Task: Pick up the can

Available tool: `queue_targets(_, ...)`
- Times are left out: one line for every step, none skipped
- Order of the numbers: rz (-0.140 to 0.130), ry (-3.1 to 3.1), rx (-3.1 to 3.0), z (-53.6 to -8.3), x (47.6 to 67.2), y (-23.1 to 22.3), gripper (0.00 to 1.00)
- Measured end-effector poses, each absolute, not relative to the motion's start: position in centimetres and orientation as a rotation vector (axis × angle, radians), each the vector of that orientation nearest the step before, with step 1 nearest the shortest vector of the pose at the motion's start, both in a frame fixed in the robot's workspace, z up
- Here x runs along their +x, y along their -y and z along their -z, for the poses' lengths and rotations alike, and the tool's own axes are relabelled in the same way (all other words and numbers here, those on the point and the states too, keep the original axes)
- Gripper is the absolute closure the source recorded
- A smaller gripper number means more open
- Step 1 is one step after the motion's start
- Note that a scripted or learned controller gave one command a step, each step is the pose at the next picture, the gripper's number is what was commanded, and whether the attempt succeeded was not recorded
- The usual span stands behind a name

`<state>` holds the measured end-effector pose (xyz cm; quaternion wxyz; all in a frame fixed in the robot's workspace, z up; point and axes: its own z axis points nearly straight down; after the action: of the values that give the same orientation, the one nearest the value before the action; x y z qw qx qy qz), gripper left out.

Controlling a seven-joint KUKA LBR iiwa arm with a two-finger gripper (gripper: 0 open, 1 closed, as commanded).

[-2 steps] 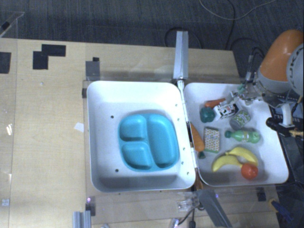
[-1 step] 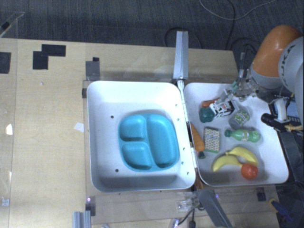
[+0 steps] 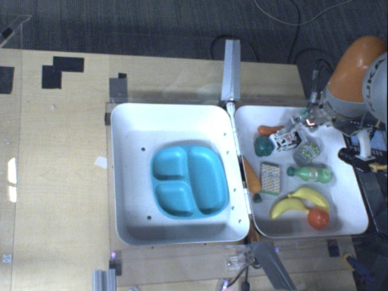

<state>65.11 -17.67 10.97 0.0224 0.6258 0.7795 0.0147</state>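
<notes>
The can (image 3: 307, 152) is a small grey-green tin lying in the upper middle of the right bin (image 3: 361, 222). My gripper (image 3: 288, 136) reaches in from the upper right and hangs low over the bin, just up and left of the can. Its tip sits between the can and a teal round object (image 3: 264, 145). From this view I cannot make out anything held in it.
Around the can lie an orange carrot (image 3: 268, 129), a green bottle (image 3: 310, 174), bananas (image 3: 300, 201), a red tomato (image 3: 318, 218), a patterned card (image 3: 270, 178) and another carrot (image 3: 250, 174) by the divider. The left bin (image 3: 130, 132) holds a blue compartment tray (image 3: 189, 180).
</notes>
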Motion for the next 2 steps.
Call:
queue_targets(-0.049,-2.32,2.057,-11.0,63.6,20.1,0.0)
queue_targets(-0.047,-2.34,2.02,-11.0,60.8,20.5,0.0)
